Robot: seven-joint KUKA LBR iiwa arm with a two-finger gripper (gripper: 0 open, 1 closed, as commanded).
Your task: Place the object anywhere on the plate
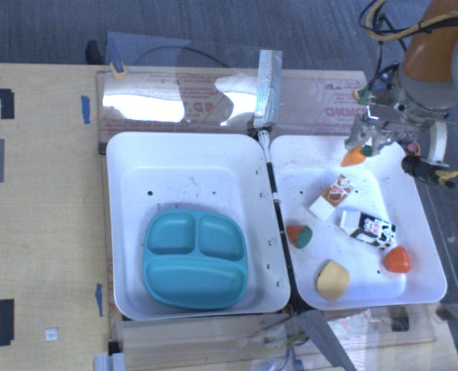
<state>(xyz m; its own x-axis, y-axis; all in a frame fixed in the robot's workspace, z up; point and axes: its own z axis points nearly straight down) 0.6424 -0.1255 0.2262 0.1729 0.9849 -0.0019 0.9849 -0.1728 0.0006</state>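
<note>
The pincer (365, 144) hangs over the right bin's (423, 230) far edge, clamped on a small orange carrot-like object (354, 158). The teal plate (195, 260) lies in the left bin (128, 176), well apart. Below in the right bin lie a small white box (330, 197), a black-and-white carton (370, 229), a red-and-green piece (299, 235), a yellow lump (332, 279) and an orange-red ball (398, 260).

The arm (437, 45) enters at 2 o'clock. It has an orange rounded band above a pale grey wrist section. Black and yellow cables (391, 10) loop at its 10 o'clock side. The gripper (365, 141) is grey metal, with small green and red parts near it.
</note>
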